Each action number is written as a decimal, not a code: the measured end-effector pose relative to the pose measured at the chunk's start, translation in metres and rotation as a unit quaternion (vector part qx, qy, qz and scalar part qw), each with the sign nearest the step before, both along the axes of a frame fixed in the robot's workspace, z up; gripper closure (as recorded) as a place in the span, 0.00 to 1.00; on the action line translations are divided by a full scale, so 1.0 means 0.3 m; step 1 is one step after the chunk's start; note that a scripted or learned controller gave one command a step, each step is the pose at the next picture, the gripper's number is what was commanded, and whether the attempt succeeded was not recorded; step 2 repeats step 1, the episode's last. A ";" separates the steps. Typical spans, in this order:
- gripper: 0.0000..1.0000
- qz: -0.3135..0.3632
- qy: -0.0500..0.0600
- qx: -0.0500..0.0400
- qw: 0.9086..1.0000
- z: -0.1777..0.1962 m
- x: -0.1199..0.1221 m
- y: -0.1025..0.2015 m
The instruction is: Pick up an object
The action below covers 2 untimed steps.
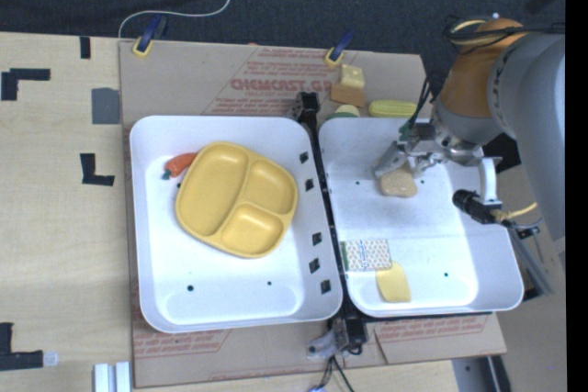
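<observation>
My gripper (401, 162) hangs low over the upper middle of the right bin (459, 285), with its grey fingers right above a tan, bread-like lump (400, 186). The lump lies on the bin floor just below the fingertips, and I cannot tell whether they touch it. Lower in the same bin sit a patterned packet (367, 254) and a yellow wedge (393, 285). The left bin (152, 225) carries a yellow divided plate (236, 198) with an orange carrot-like piece (179, 163) at its upper left edge.
Behind the right bin, on the cardboard, lie a tan block (349, 91), a small pale round piece (345, 112) and a yellow-green corn-like item (392, 108). The arm's grey body and orange band (478, 78) fill the upper right. A black divider (317, 197) runs between the bins.
</observation>
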State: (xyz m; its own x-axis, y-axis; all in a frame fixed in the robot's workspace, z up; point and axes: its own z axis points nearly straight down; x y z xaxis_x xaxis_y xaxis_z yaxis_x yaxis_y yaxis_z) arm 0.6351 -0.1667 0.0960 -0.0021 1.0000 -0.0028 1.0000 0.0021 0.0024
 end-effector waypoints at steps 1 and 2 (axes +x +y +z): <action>1.00 0.002 0.000 0.002 1.000 0.309 -0.012 0.263; 1.00 0.002 0.000 0.002 1.000 0.309 -0.012 0.263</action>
